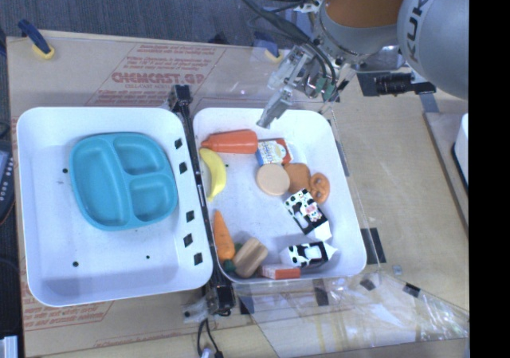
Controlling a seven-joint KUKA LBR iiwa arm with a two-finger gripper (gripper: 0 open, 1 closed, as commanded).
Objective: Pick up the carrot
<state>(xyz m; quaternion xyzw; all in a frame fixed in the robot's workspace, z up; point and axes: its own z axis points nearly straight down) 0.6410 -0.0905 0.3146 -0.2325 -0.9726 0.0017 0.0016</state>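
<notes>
1. Overhead, the gripper (275,112) hangs over the far rim of the right bin (344,189), slanted down toward the view's left; its metal fingers look close together, gripping nothing.
2. Carrot (223,236): near-left part of the same bin, against the wall shared with the left bin (32,213), well apart from the gripper and nearer the camera.
3. Carrot's long axis runs roughly far to near, narrow tip toward the far side, thick end toward the near rim, touching a tan bread-like block (249,257).
4. Smooth, matte orange, tapered, plastic-looking.
5. A second orange, carrot-like piece (231,141) lies crosswise just below the gripper, beside a yellow banana (213,173).
6. Left bin holds a blue divided plate (123,181), glossy with rounded corners.
7. Tabletop (390,157) is brown cardboard.
</notes>
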